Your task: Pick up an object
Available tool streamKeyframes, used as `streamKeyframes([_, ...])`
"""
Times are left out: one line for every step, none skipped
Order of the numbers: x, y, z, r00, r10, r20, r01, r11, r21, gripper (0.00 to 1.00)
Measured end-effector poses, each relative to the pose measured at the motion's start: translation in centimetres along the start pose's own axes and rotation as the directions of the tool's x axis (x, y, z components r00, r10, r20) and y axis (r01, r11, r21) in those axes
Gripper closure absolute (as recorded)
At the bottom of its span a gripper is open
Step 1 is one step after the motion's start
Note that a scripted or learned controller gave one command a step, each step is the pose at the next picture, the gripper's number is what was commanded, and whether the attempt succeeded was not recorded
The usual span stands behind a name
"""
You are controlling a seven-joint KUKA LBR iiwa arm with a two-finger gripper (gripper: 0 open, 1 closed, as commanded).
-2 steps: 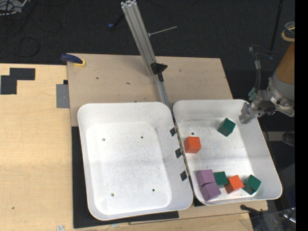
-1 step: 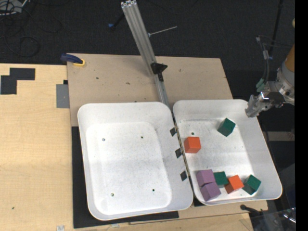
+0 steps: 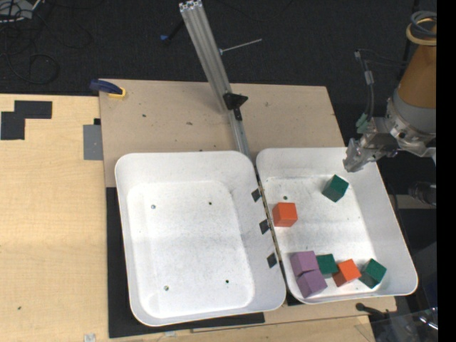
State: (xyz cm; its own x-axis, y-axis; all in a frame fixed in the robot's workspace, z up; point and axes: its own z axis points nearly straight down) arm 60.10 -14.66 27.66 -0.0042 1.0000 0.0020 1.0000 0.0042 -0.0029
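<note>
The right bin [image 3: 377, 212] holds several blocks. A green cube [image 3: 335, 188] lies near its far right side, and an orange-red cube [image 3: 285, 214] sits near the divider. Along the front edge are two purple blocks [image 3: 308, 272], a small green block [image 3: 327, 264], an orange block [image 3: 348, 271] and another green block [image 3: 372, 271]. My gripper [image 3: 354, 160] hangs over the bin's far right edge, just above and right of the lone green cube, apart from it. Nothing shows between its fingers.
The left bin [image 3: 135, 191] lies beside the right one, with black clips [image 3: 264, 225] on the shared rim. A slanted aluminium bar [image 3: 211, 55] rises behind the bins. A blue-and-yellow tool [image 3: 107, 87] rests at the bench's far left corner.
</note>
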Motion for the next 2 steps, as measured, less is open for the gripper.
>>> streamKeyframes([4.8, 0.6, 1.8, 1.0, 0.001, -0.001, -0.001, 1.0, 0.001, 1.0])
streamKeyframes([10.2, 1.4, 1.4, 1.0, 0.0, 0.0, 0.0, 1.0, -0.001, 1.0])
